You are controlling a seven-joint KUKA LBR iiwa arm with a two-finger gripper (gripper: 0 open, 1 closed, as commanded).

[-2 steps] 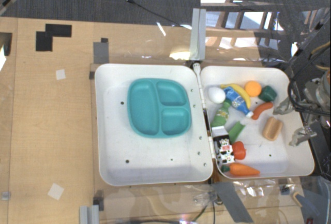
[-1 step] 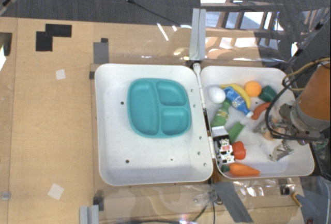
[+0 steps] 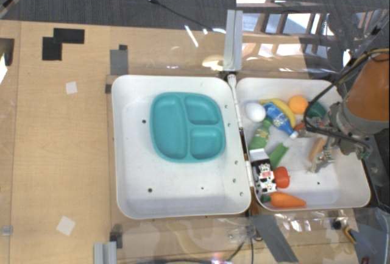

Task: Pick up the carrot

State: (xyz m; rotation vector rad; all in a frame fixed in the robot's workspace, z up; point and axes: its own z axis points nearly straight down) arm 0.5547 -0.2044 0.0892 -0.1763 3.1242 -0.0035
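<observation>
My gripper [image 3: 322, 162] hangs with fingers apart and empty, well up-right of the carrot [image 3: 287, 200] at the right bin's [image 3: 350, 196] front edge; light, stiff, smooth, tapered, best pinched mid-body.

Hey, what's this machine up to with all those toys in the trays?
A robot arm reaches from the right over the right-hand bin, which holds a jumble of toy food. Its job is to pick up the carrot, which lies at the bin's near edge, untouched. The gripper hangs over the bin's middle right, apart from the carrot. The left bin holds a teal divided plate.
</observation>
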